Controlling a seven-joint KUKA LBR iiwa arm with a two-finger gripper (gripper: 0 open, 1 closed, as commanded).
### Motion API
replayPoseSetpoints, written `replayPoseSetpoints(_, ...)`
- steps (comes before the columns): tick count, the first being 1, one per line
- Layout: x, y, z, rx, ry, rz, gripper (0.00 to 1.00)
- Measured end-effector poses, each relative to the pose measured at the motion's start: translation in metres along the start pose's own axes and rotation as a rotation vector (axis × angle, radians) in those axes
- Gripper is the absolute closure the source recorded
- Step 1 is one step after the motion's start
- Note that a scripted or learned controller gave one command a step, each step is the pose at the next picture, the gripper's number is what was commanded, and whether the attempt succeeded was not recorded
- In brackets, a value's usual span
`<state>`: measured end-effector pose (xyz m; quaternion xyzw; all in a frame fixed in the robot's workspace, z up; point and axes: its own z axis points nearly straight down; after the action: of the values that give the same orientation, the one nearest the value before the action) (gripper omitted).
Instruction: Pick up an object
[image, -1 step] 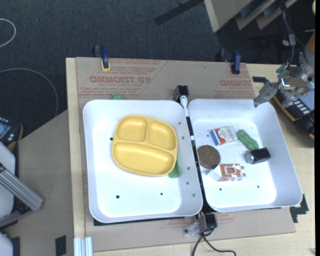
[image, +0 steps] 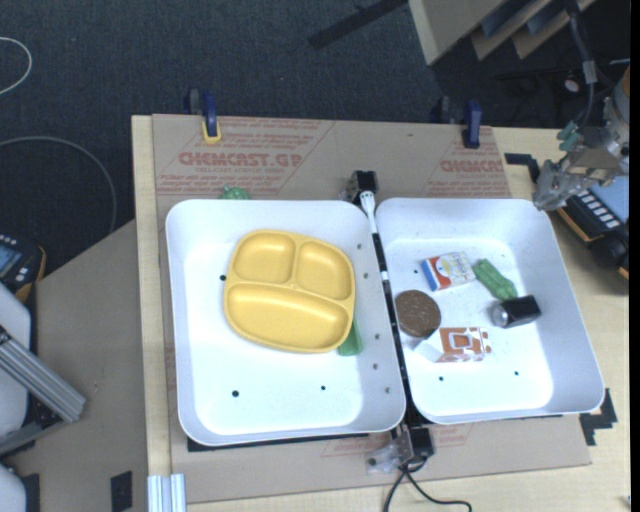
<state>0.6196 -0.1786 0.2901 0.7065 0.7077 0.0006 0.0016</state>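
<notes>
The left bin (image: 200, 330) holds a yellow divided plate (image: 290, 290), with a green piece (image: 349, 341) peeking out from under its lower right edge. In the right bin (image: 560, 370) lie a brown round disc (image: 418, 312), a small red, white and blue carton (image: 447, 270), a green oblong object (image: 493, 277), a black cylinder (image: 518, 311) and an orange and white packet (image: 462, 344). My gripper (image: 565, 178) hangs beyond the right bin's far right corner, apart from all of these, and its shape is blurred.
Both bins sit on a brown board (image: 300, 150) held by two clamps (image: 209, 115) at the far edge. A small green scrap (image: 235, 193) lies on the board behind the left bin. Cables and dark equipment (image: 600, 215) crowd the right side.
</notes>
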Motion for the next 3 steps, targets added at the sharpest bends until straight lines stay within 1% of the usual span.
replayPoseSetpoints(1, 0.126, 0.029, 0.028, 0.007, 0.008, -0.011, 1.0)
replayPoseSetpoints(2, 0.308, -0.036, 0.045, 0.01, 0.009, -0.016, 1.0)
replayPoseSetpoints(3, 0.372, -0.057, -0.009, -0.003, 0.006, -0.007, 1.0)
